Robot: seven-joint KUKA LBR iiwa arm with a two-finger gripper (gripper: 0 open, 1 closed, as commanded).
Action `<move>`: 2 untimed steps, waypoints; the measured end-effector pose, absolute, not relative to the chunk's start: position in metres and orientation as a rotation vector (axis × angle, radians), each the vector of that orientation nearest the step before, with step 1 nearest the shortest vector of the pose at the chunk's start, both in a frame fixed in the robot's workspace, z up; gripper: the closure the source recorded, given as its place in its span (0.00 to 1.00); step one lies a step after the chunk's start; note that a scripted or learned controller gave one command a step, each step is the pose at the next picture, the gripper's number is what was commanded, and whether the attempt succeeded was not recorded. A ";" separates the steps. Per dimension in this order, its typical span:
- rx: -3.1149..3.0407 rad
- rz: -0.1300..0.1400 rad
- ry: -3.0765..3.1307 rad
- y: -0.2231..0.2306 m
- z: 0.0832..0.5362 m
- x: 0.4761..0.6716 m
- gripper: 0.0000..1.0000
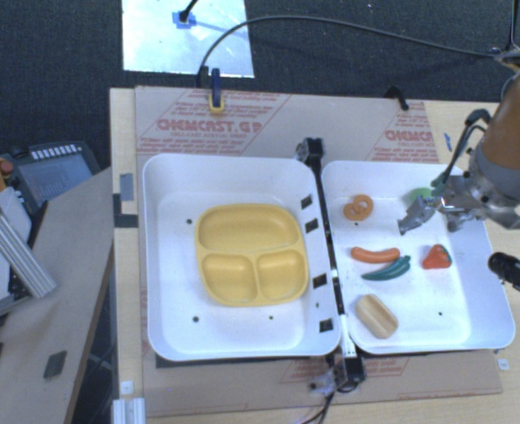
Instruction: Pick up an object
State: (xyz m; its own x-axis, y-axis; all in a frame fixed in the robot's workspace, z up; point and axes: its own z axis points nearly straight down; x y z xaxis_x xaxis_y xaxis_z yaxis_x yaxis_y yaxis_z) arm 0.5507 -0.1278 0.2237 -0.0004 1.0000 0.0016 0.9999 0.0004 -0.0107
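Beside the claw (pixel 416 216), red strawberry (pixel 436 257)

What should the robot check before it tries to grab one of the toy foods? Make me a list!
1. Toys within reach in the right bin: ok. The pretzel, hot dog, green pepper, strawberry and bread roll all lie there.
2. Gripper above that bin: ok, over its upper part.
3. Gripper free of toys: ok, nothing shows between its fingers.
4. Room around the target: not ok for the hot dog and green pepper, which lie right against each other; ok for the pretzel.
5. Yellow tray out of the way: ok, it sits in the left bin.
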 end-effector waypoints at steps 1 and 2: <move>-2.219 -0.002 -2.226 -0.128 0.230 0.553 0.00; -2.219 0.002 -2.221 -0.128 0.187 0.548 0.00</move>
State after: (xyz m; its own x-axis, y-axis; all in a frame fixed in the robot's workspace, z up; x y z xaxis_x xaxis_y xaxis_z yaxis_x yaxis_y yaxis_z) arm 0.5481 -0.1277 0.1870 -0.0008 1.0000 0.0009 1.0000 0.0008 -0.0024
